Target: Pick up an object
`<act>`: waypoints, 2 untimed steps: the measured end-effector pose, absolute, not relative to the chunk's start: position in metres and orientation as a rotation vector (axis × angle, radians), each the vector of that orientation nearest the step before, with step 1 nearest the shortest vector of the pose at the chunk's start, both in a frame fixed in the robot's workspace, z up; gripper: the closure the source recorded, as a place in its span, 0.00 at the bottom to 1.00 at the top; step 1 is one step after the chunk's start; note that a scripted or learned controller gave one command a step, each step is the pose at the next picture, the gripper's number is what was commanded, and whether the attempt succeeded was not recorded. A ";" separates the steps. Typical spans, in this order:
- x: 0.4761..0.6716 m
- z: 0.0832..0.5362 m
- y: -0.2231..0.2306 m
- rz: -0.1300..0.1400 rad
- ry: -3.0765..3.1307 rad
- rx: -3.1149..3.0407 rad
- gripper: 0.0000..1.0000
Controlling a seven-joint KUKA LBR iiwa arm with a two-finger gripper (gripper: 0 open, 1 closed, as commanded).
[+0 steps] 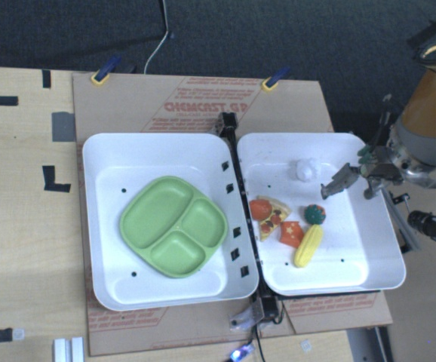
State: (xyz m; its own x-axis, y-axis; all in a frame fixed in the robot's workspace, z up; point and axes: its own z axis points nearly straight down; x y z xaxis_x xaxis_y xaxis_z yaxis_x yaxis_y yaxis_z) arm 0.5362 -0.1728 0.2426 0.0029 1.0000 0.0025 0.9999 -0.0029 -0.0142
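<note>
In the right bin lie several small toys: a white lump near the back, a red tomato-like piece, a pizza slice, a red wedge, a yellow corn-like piece and a green ball with a red spot. My gripper hangs over the right side of this bin, to the right of and above the green ball. Its fingers are spread open, with nothing between them. One dark finger slants down to the left.
The left bin holds a green divided plate. A black divider runs between the bins. Both bins rest on a cardboard sheet. The arm's grey and orange wrist stands at the right edge.
</note>
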 end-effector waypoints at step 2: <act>0.531 0.191 -0.166 0.006 -2.218 -2.217 0.00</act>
State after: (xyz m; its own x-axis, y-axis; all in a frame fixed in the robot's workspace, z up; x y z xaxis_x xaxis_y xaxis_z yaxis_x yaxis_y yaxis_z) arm 0.5305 -0.1660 0.1910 -0.0006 1.0000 0.0012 1.0000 0.0006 -0.0063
